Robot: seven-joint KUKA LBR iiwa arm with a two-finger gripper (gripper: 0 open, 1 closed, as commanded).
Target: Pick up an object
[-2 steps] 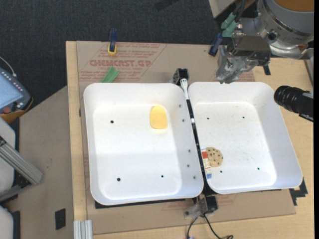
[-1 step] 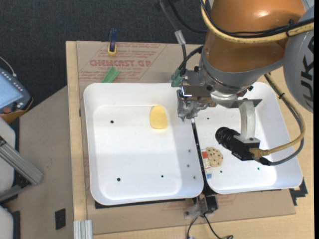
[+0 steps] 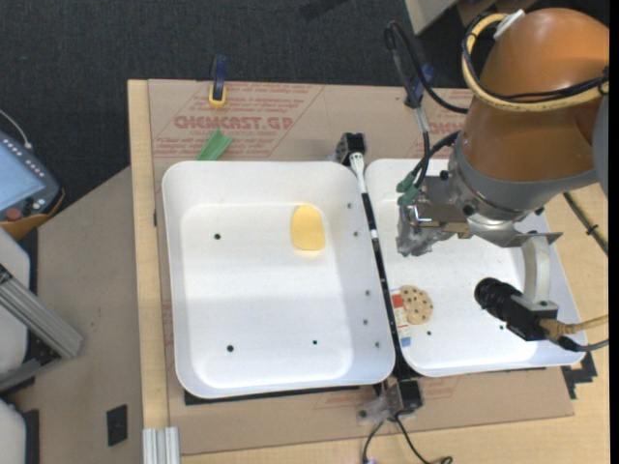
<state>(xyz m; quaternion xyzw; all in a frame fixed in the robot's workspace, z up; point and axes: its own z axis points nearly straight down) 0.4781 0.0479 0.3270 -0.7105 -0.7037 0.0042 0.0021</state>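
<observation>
Over the right bin (image 3: 464, 351), toward its far left part, hangs the pincer (image 3: 416, 240). It is seen from above and half hidden under the wrist, so I cannot tell whether it is wide or narrow, and nothing shows held in it. Nearest to it is a cookie (image 3: 416, 304), lying flat on the bin floor near the left wall and toward the camera from the pincer, but apart from it. A small card (image 3: 400, 319) with red and blue on it lies just beside the cookie. The cookie is round, so it has no long axis and points no way. It looks light, thin, stiff and probably brittle. My judgement is to take it across its width at the rim with a soft squeeze, since a hard one could crack it and a flat disc is hard to get under. A yellow piece (image 3: 309, 228) lies alone in the far part of the left bin (image 3: 261, 307), well apart from the pincer. It is a rounded oblong, its long axis running away from the camera. It seems light and perhaps soft, best gripped across its short sides.
</observation>
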